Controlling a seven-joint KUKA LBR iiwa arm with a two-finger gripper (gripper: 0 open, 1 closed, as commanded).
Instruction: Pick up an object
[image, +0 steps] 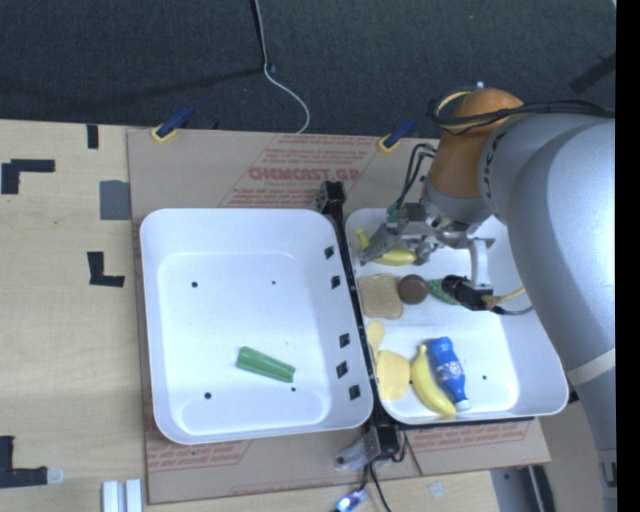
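My gripper (400, 243) is down at the back of the right bin (530, 385), directly over a small yellow object (397, 258) lying near the bin's back-left corner. Whether it touches that object I cannot tell. Just in front of it lie a tan slice (381, 296) and a brown ball (412, 290). Farther forward in the same bin are a yellow lump (392, 372), a banana (430, 388) and a blue bottle (446, 368). A green stick (265, 364) lies alone in the left bin (180, 240).
The grey arm (560, 190) with its orange band (465, 150) covers the right bin's far right side. A black divider (345, 300) separates the bins. A small yellow piece (374, 333) lies against it. Both bins sit on a cardboard sheet (260, 165).
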